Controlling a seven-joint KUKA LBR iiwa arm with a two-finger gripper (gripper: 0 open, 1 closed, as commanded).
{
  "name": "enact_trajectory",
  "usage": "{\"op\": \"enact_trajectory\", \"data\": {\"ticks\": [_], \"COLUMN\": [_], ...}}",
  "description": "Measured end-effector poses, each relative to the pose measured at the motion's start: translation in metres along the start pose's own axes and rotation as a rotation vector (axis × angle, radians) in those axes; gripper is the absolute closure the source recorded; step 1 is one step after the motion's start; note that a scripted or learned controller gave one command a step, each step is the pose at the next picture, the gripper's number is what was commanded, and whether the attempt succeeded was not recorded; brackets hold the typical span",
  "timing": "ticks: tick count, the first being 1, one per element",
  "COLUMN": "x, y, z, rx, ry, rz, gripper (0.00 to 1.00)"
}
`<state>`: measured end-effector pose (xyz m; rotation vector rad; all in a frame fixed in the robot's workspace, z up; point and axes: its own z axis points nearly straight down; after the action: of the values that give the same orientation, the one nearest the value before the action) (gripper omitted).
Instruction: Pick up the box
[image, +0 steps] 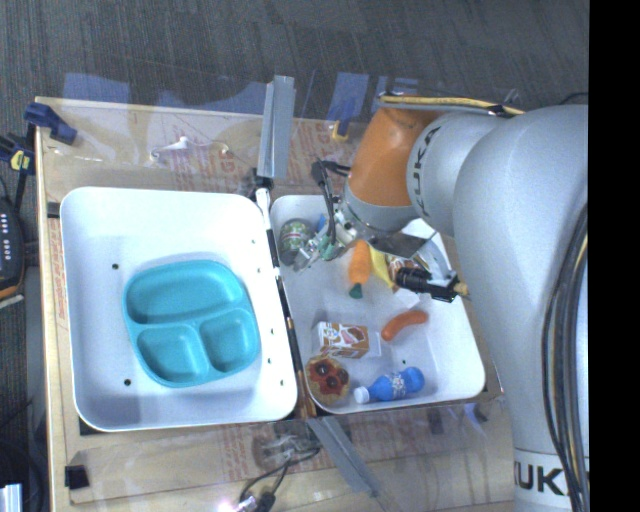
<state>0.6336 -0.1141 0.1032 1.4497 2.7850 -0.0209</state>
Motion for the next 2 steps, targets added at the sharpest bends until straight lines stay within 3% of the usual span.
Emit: {"op": "enact_trajectory", "data": {"ticks": [1,2], "x": [0.027,0.004], "y": [0.03,0.007], "z": [-0.138,-0.088], "rx": [-0.01,-0.008], "ry": [0.008,0.01], "rz": [0.219,0.198], "gripper": [1.0,1.0]}}
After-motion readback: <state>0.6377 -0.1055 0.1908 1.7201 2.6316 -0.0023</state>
